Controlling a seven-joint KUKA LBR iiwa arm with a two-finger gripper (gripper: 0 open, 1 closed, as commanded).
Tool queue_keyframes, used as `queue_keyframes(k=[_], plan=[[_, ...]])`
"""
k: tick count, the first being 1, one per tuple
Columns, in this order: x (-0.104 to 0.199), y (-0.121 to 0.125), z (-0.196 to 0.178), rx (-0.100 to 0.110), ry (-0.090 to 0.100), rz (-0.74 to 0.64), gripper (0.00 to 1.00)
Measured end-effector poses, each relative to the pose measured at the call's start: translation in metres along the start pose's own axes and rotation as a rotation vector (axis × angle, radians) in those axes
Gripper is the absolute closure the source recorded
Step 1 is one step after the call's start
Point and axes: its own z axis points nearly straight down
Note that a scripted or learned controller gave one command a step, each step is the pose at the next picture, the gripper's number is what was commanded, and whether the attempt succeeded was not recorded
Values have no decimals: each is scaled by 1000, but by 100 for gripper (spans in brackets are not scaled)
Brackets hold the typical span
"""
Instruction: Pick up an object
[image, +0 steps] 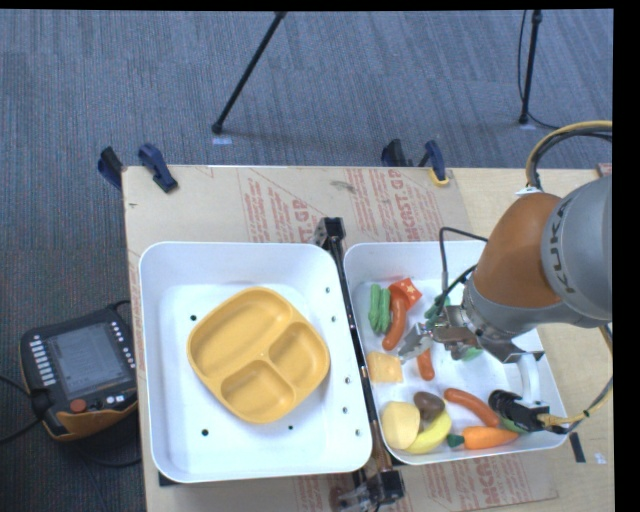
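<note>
My gripper (418, 342) hangs low over the middle of the right bin (455, 250), reaching in from the right under the arm's orange band. Its tip is just right of a long orange-red sausage (396, 320) and just above a small red piece (426, 366). Close by lie green beans (377, 305), a red pepper (405, 290) and a yellow cheese cube (384, 368). Along the bin's near side are a yellow potato (399, 424), a brown mushroom (428, 403), a banana (436, 435), another sausage (470, 403) and a carrot (489, 437). I see nothing held in the gripper.
The left bin (165, 270) holds a yellow divided plate (258, 353). A teach pendant (80, 372) lies off the bench at the left. Blue clamps (157, 166) grip the bench's far edge. The arm's body covers the right bin's right part.
</note>
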Motion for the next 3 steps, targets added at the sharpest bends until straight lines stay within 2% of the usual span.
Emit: queue_keyframes(k=[1, 2, 3], plan=[[11, 2, 17, -6, -3, -5, 0], [11, 1, 9, -2, -1, 1, 100], [23, 24, -110, -5, -3, -9, 100]])
